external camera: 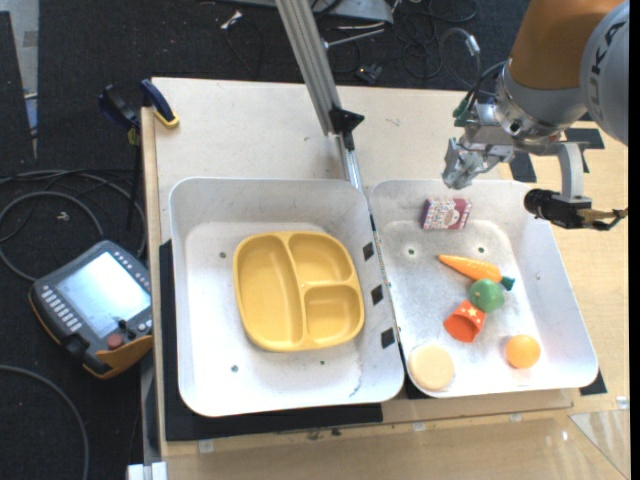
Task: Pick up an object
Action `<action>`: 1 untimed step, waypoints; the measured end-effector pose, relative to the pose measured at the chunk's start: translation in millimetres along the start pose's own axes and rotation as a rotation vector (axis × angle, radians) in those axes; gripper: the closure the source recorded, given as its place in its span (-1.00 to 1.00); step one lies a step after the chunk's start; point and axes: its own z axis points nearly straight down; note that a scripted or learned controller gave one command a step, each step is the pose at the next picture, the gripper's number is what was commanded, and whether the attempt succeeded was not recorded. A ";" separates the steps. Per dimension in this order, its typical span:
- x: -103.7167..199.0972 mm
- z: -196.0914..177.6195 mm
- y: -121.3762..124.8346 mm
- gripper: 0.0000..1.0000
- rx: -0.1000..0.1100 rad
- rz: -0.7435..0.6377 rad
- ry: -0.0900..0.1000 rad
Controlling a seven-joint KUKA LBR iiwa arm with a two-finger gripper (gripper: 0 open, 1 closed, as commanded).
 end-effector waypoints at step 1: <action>58.0 0.0 5.7 1.00 -0.001 0.001 0.000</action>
